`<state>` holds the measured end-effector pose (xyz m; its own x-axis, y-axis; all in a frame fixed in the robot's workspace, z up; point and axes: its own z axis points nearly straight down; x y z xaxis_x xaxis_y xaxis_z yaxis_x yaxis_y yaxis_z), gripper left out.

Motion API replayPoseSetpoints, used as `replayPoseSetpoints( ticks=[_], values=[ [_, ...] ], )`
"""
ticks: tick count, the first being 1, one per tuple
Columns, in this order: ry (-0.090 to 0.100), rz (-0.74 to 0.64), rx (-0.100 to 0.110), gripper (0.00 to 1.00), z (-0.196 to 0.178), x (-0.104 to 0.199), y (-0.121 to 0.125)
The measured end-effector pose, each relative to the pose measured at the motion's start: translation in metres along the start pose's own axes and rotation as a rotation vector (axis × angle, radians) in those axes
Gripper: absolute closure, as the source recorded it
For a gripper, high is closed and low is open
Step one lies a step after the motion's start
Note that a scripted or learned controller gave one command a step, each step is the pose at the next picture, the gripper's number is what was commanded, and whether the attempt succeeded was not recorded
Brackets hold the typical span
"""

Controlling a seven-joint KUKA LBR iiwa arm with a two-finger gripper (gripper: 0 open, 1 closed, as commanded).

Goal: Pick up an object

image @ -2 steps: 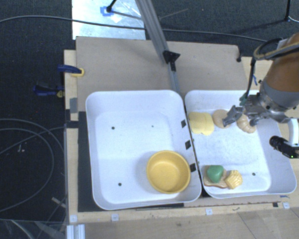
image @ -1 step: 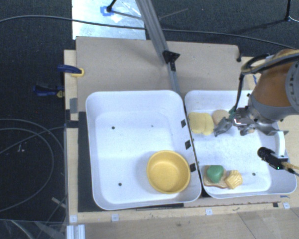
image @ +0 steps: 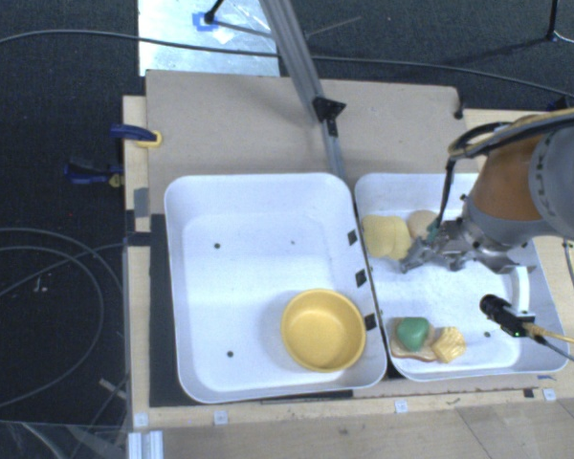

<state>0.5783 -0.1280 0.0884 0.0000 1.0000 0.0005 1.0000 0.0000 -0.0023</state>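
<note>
My gripper (image: 416,258) hangs low in the right bin (image: 526,352), near its back left part. Just to its left lies a pale yellow lump (image: 386,237), and a small cream round piece (image: 422,223) sits right behind the gripper. Neither can be seen held. At the front of the same bin a green object (image: 412,332) rests on a tan slab beside a yellow ridged piece (image: 450,344). A yellow bowl (image: 323,329) stands upright in the front right corner of the left bin (image: 220,256).
The divide between the two bins (image: 362,266) runs close to the gripper's left. A grey pole (image: 301,55) slants down to the bench behind the bins. Brown board surrounds both bins, with blue clamps (image: 105,170) at the left edge.
</note>
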Motion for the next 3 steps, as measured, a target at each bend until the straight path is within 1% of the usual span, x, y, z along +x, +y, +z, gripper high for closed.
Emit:
replayPoseSetpoints(
  ticks=[1, 2, 3],
  values=[
    [-0.001, 0.001, -0.006, 1.0, -0.013, 0.0, 0.002],
    [-0.001, 0.0, -0.007, 1.0, -0.059, 0.0, -0.003],
    [-0.001, -0.006, -0.009, 1.0, -0.112, 0.009, -0.008]
  ],
)
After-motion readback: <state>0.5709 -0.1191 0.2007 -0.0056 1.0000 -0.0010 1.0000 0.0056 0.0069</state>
